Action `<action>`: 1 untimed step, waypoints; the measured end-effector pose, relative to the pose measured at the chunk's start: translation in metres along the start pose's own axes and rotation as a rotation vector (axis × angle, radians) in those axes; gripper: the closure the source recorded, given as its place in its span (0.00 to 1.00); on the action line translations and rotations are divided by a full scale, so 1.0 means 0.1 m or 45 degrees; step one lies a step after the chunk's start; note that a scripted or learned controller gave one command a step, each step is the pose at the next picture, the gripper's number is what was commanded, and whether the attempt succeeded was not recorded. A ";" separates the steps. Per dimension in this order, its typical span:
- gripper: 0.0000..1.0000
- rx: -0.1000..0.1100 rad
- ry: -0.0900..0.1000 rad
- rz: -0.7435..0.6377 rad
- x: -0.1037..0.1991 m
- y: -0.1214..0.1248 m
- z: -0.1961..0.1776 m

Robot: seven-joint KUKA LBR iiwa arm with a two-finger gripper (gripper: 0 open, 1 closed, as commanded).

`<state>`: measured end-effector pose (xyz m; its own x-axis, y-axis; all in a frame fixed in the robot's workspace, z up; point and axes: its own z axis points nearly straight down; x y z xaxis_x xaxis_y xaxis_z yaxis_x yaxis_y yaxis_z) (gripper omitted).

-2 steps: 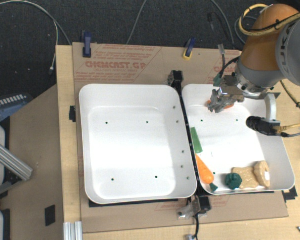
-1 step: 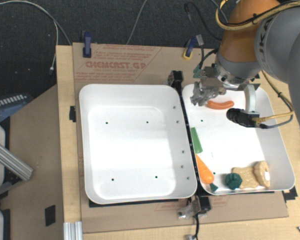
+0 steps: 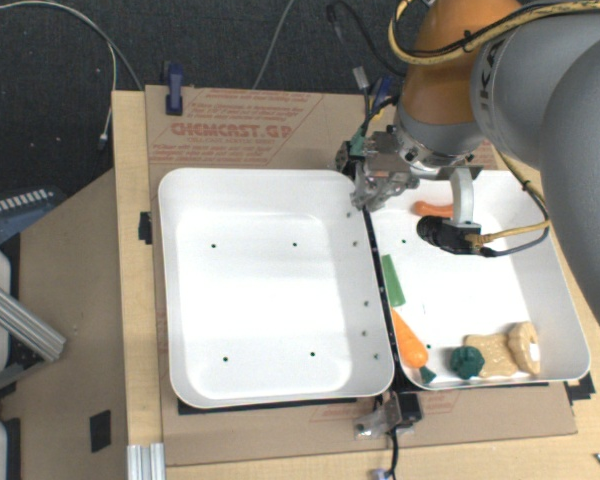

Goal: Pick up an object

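Carrot (image 3: 410,339) lies well below the gripper (image 3: 380,183), green strip (image 3: 392,280) between them; orange piece (image 3: 432,209) just right. Gripper state: cannot tell.

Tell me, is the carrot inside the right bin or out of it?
Inside. The carrot lies on the right bin's floor beside its left wall.

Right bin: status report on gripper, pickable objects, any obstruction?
Gripper at the right bin's far left corner, nothing seen between fingers. Carrot, green stick, dark green lump lie along near-left side. Arm overhangs bin's far right.
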<state>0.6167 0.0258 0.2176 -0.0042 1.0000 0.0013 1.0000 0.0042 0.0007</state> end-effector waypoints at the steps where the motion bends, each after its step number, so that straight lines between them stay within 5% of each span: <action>1: 1.00 -0.001 0.000 -0.001 0.58 0.16 -0.09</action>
